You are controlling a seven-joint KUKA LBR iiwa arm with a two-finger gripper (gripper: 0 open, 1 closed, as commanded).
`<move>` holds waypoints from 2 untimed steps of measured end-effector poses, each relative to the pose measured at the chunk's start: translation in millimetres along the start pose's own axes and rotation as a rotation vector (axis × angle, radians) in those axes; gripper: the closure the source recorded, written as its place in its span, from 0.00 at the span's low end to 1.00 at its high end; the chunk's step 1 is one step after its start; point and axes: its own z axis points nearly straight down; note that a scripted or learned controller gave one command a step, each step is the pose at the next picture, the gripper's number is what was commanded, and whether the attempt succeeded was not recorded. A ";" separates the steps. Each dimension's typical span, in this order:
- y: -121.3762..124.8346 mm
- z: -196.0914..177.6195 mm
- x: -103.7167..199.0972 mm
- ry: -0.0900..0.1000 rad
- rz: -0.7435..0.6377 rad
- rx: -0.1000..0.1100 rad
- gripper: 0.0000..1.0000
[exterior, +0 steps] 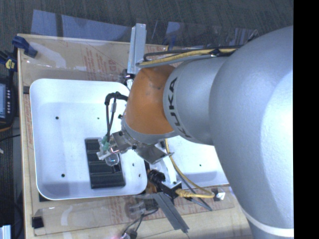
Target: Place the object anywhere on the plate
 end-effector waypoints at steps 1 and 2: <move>19.4 100.4 69.9 -0.001 -0.045 -0.001 1.00; 0.5 -33.4 -1.6 -0.001 -0.017 -0.004 1.00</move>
